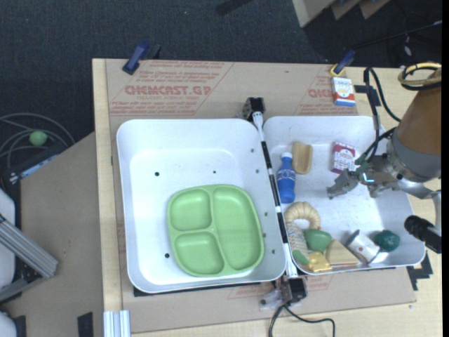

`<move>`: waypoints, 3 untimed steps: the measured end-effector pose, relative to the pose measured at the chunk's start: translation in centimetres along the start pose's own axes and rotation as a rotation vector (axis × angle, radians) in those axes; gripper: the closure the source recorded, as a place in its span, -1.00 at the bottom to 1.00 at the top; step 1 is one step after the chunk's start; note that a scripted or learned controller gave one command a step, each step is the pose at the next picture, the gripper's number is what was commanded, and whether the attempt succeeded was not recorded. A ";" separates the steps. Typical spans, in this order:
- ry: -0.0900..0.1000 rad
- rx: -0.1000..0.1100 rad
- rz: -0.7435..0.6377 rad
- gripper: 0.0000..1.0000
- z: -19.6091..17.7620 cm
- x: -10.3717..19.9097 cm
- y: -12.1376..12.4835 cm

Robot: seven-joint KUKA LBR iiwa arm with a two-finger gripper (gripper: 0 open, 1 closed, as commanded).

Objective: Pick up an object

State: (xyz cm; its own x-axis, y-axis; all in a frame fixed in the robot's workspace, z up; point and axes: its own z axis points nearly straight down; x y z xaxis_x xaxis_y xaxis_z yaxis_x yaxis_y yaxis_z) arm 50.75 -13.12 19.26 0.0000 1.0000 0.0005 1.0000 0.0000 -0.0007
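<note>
Camera view: claw [345, 186] (over right bin [393, 209]) grips nothing.

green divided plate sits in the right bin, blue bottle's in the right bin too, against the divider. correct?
Not quite. The camera view shows the green divided plate in the left bin, not the right one. The rest holds: the blue bottle lies in the right bin, up against the divider between the bins.
</note>
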 end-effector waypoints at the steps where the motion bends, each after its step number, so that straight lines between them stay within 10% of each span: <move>1: -0.001 0.000 0.000 -1.00 7.7 -3.0 4.7; 2: 0.001 -0.002 -0.001 -1.00 10.8 1.4 13.1; 3: -0.001 -0.003 -0.002 -1.00 10.7 3.2 16.0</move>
State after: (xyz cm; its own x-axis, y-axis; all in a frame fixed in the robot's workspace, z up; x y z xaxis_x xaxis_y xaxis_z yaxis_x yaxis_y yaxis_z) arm 66.70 -9.88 8.51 -0.0018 1.0000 -0.0003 1.0000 0.0018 0.0024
